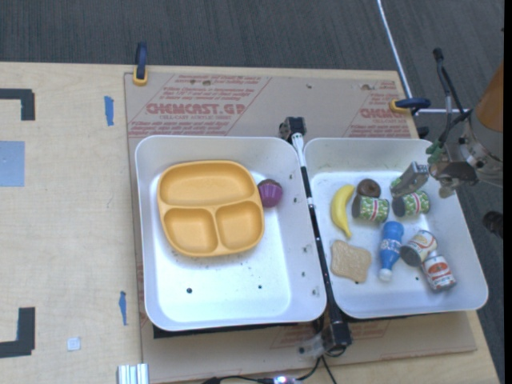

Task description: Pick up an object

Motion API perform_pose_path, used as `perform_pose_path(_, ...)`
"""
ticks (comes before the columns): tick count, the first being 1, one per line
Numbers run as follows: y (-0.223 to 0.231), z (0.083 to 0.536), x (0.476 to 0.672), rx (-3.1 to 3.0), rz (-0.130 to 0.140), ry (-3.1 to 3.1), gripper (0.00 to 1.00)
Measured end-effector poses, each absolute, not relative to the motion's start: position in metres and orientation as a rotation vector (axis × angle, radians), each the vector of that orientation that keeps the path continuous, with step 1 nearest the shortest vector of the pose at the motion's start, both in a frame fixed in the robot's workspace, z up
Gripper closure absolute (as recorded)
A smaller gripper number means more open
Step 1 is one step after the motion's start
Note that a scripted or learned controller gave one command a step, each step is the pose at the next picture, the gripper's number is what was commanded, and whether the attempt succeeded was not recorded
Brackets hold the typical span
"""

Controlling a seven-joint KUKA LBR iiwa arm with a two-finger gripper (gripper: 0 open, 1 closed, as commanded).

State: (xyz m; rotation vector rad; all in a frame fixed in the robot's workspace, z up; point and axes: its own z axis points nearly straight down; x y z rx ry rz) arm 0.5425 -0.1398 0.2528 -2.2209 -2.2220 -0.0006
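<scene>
The right bin (468, 294) holds a yellow banana (342, 209), a brown round piece (369, 188), two green cans (371, 210) (413, 204), a blue bottle (390, 249), a slice of bread (350, 261) and a red-and-white can (436, 269). My gripper (412, 178) reaches in from the right. It hangs over the bin's back right part, just above the right-hand green can. It is open, with nothing between its fingers.
The left bin (224, 306) carries a yellow divided plate (211, 207) with a purple piece (270, 192) beside its right rim. A black divider rail (308, 206) runs between the bins. A thin white cable (392, 30) crosses the back right.
</scene>
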Motion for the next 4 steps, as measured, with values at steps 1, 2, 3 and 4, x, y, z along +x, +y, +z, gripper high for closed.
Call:
perform_pose_path(1, -0.186, 0.102, 0.554, -2.220, 0.002, -2.218, 0.00)
perform_pose_path(2, -0.137, 0.087, 0.545, -2.221, -0.003, -2.224, 0.00)
perform_pose_path(3, -0.137, 0.098, 0.547, -2.227, -0.008, -2.228, 1.00)
perform_pose_path(4, -0.059, 0.185, 0.494, -2.220, -0.003, -2.224, 1.00)
